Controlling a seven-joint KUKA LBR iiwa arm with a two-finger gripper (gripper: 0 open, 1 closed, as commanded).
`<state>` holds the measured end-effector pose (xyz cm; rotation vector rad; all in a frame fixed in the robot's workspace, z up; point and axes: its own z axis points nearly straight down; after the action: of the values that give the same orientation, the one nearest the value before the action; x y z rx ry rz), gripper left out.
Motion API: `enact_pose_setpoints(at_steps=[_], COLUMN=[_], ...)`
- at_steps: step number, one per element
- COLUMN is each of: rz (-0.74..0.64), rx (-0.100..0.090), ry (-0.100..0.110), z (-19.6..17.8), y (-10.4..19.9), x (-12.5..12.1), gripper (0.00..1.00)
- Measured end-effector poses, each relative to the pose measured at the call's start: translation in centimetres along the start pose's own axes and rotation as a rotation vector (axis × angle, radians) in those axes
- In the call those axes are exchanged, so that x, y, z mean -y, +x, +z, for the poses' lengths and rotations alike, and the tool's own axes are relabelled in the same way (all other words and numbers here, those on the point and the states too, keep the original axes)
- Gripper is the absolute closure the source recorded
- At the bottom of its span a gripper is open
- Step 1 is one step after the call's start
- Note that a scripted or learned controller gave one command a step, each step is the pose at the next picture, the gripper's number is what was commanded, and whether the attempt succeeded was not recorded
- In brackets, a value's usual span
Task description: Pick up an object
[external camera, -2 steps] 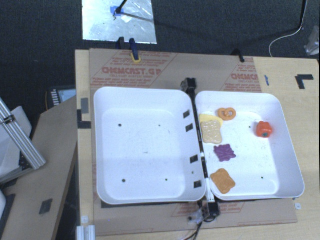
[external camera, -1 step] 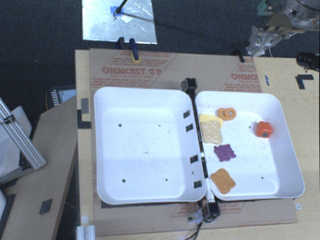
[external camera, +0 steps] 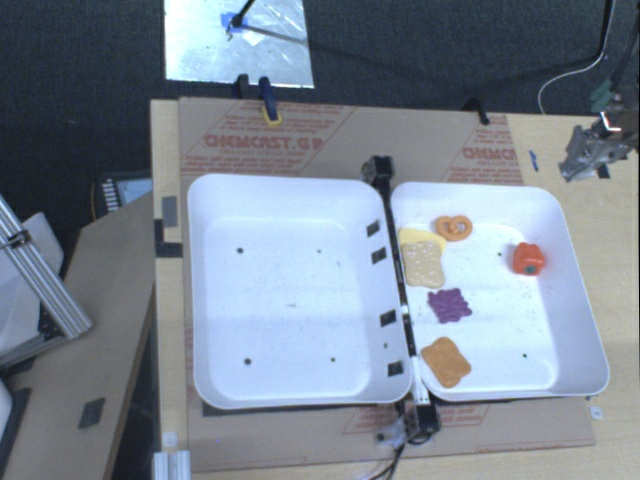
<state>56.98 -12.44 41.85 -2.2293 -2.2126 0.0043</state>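
two shallow white bins side by side on the bench, split by a black divider [external camera: 395, 278], taken here as the landmark; left bin [external camera: 215, 203] lying left of the divider; right bin [external camera: 560, 213] just right of it, carrying all five small pieces.

pressed close against the divider: a pale bread slice [external camera: 422, 262] overlapping a yellow piece [external camera: 413, 237]; just beyond those, a little further from the divider, an orange pretzel [external camera: 454, 228]; lower down and near the divider, a purple cluster [external camera: 450, 305]; lower again, almost touching the divider, an orange-brown cookie [external camera: 446, 360]; well away from the divider, toward the far wall, a red-orange pepper [external camera: 528, 259], standing alone and so probably the easiest pick.

gripper [external camera: 597, 153] parked up past the right bin's far corner, well off from the divider, above bench rather than bin; likely a waiting pose that leaves the pieces unobstructed; finger opening impossible to tell at this size, nothing visibly between them; no piece lifted yet.
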Motion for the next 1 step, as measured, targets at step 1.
enact_pose_setpoints(at_steps=[1], rz=[-0.006], rx=[0.005], ry=[-0.018], z=[-10.73], y=[-4.83], x=[-4.09], gripper=[1.0])
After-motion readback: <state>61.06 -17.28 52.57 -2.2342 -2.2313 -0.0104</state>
